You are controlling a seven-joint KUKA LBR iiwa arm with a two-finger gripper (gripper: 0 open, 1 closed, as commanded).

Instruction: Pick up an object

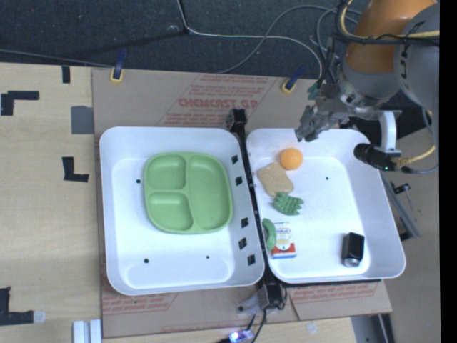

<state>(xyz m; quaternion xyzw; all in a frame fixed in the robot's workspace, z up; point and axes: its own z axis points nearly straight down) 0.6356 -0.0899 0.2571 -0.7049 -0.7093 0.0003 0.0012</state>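
**Pick not started — arm above far edge of right bin, nothing held**

Landmark: the right bin. All places given relative to it.

Counter carries two white bins. Left bin sits just beside the right bin, touching along the shared middle edge; it holds a green divided plate.

Arm, grey with orange band, hangs over the right bin's far edge. Gripper points down at the far-left corner of the bin, above the rim. Too small and dark to read the gap at the tips: cannot tell their state. Nothing visible in them.

Candidate objects, all lying on the right bin's floor:
- tan sponge-like block, left side, mid-depth
- green leafy toy, just nearer the camera than the block
- small carton, near-left corner, with a green piece alongside
- black box, near-right corner, well apart from the rest
- orange ball, far-left area, touching the block, closest to the gripper

Progress, judged: nothing done. Left: descend, close on one item, lift. Ball looks the likeliest target.
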